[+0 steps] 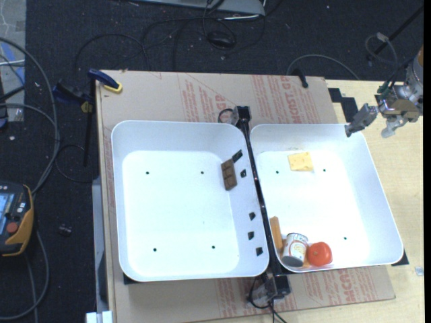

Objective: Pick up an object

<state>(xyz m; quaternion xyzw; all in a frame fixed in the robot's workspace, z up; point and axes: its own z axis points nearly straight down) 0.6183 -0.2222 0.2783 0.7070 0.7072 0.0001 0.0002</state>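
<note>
A yellow cheese-like square (300, 161) lies near the back of the right bin (377, 200). In that bin's front left corner sit a small can (294, 248), a red tomato-like ball (319, 253) and an orange stick (275, 231) along the wall. A brown chocolate-bar piece (229, 175) rests at the right side of the left bin (128, 200). My gripper (372, 122) hovers past the right bin's back right corner, above the bench, fingers spread and nothing between them.
A cardboard sheet (202, 93) underlies both bins. A blue and yellow clamp (106, 81) grips its back left corner. Cables cross the dark floor behind, and a handheld pendant (15, 218) lies at the far left.
</note>
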